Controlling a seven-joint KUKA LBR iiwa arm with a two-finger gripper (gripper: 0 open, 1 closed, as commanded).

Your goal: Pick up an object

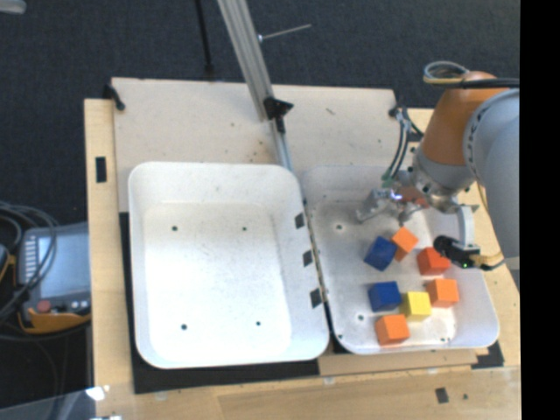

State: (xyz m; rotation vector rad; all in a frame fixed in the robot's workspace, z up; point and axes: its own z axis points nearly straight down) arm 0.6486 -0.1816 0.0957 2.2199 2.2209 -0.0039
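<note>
Several small blocks lie in the right bin (346, 322). A blue block (380, 253) touches an orange one (405, 240), with a red-orange block (432, 260) to their right. Nearer the front sit a second blue block (384, 296), a yellow block (416, 304) and two more orange blocks (443, 291) (392, 328). My gripper (378, 205) hangs over the far part of the right bin, just beyond the blue and orange pair and apart from them. I see no block in it.
The left bin (149, 234) stands beside the right one, their rims meeting at the middle. A slanted aluminium post (248, 46) rises behind the bins. The arm's grey body (490, 164) overhangs the right bin's far right side.
</note>
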